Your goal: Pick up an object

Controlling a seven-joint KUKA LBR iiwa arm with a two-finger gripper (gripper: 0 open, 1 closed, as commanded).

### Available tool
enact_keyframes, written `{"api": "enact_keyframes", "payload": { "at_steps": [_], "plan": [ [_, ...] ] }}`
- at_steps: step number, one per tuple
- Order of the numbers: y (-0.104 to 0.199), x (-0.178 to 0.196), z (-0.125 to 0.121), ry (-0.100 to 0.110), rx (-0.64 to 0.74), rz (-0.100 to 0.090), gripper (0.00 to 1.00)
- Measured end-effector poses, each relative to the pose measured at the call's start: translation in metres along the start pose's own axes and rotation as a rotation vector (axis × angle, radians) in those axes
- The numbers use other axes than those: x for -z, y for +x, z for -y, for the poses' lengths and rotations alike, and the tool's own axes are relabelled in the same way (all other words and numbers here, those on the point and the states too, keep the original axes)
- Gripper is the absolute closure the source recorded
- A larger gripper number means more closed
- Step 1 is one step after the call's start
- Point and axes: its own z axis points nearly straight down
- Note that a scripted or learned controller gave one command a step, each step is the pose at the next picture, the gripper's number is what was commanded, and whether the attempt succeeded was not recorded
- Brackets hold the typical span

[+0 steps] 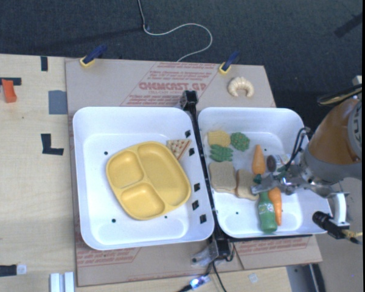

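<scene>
From my feed the arm [337, 142] reaches in from the right and hangs low over the right bin [292, 119], its gripper [272, 181] down among the toy food. I cannot tell whether the jaws are apart or together; the metal parts blur into one another there, and nothing shows clearly between them.

The right bin holds the pickable pieces. A green bottle [267, 212] lies near the front wall, with an orange carrot [276, 204] just beside it on the right. A second carrot [258, 158] sits a little further back, near the gripper. A slice of bread [222, 176] lies towards the bin's left, touching a paler piece [244, 187] I cannot identify. Behind these are a yellow piece [218, 138], a green broccoli-like piece [239, 141] and another green leafy item [221, 154].

In the left bin [85, 181] a yellow divided plate [148, 179] lies flat, with a cracker-like wedge [178, 146] at its back right edge. On the desk [24, 175] beyond the right bin rests a croissant [240, 87].
</scene>
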Motion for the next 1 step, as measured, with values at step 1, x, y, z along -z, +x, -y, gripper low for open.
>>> {"api": "enact_keyframes", "payload": {
  "at_steps": [1],
  "plan": [
    [0.0015, 0.0107, -0.0008, -0.001, 0.001, -0.003, 1.00]
  ]
}}
